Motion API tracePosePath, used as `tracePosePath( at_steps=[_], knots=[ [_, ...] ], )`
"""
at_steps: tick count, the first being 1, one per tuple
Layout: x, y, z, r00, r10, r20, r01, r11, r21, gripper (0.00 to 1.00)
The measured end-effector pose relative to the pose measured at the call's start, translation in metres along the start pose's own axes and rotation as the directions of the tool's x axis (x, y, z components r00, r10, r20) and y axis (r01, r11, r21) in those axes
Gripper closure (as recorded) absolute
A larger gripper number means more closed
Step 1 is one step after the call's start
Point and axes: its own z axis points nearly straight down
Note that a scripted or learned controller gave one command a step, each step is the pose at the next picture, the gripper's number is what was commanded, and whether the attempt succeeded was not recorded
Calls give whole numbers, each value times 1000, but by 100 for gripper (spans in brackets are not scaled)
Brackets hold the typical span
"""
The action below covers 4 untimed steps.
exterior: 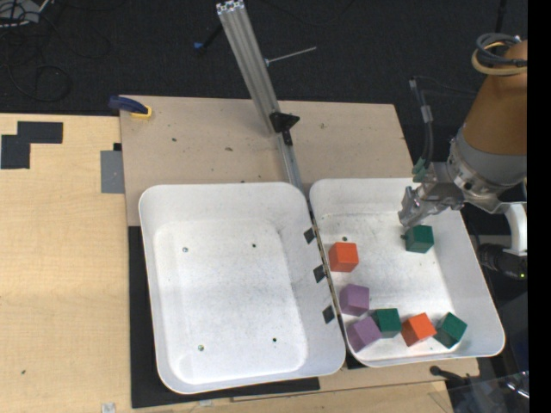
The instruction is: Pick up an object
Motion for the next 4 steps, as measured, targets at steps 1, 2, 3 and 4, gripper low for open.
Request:
tracePosePath(
  at_steps=[1,2,3,4],
  knots=[
    [56,11,6,1000,0,0,0,1000,2,100],
    [94,30,23,1000,3,1,-3,1000,2,100],
    [139,37,34,1000,2,1,-2,1000,2,100],
    [191,57,32,1000,1,0,-1,1000,0,100]
  ],
)
